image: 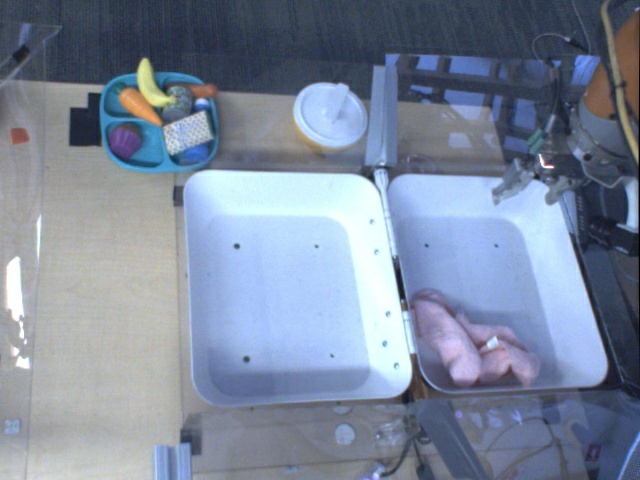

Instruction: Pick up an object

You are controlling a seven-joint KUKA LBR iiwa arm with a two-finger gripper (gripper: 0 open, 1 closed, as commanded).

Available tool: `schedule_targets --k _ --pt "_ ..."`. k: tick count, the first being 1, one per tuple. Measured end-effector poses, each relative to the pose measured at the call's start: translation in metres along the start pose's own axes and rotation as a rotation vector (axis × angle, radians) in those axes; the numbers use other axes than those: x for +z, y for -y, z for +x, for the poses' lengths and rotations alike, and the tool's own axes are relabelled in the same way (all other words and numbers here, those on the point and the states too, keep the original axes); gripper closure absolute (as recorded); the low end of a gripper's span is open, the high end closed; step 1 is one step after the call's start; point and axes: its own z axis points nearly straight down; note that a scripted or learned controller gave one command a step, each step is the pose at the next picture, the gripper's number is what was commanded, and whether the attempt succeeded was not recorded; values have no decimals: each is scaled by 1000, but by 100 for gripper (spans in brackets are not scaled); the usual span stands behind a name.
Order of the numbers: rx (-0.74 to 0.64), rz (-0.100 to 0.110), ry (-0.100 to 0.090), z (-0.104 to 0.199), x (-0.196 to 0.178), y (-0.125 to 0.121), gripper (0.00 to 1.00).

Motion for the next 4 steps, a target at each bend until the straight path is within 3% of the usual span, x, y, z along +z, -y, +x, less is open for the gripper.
schedule_targets --k 1,2,3,4 --pt "2 1 0 -25 14 40 0" --pt "-55 0 0 -16 24 105 0" --pt "-55 0 0 -16 24 105 0" --pt "-166 -5 1 26 118 146 0"
